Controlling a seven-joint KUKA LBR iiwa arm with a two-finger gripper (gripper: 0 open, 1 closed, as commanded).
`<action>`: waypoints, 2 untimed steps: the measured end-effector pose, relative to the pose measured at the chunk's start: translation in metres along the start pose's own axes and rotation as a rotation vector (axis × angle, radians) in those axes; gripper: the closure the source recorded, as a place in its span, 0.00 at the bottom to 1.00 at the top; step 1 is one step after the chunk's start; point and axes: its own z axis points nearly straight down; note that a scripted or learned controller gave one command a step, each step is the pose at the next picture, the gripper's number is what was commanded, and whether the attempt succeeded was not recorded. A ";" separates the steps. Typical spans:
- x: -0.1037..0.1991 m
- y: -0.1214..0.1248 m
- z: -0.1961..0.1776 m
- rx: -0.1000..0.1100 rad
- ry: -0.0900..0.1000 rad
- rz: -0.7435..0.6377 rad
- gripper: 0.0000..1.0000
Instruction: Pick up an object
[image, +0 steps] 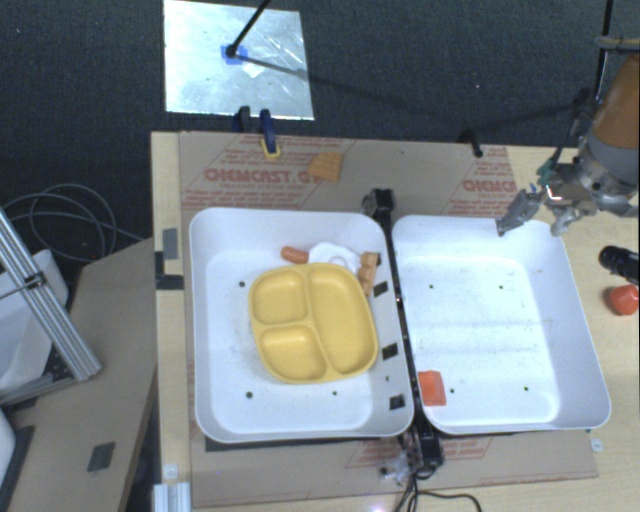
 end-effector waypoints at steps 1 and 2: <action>0.000 0.001 -0.011 -0.004 -0.001 -0.004 1.00; -0.037 -0.056 -0.236 -0.019 -0.008 0.005 1.00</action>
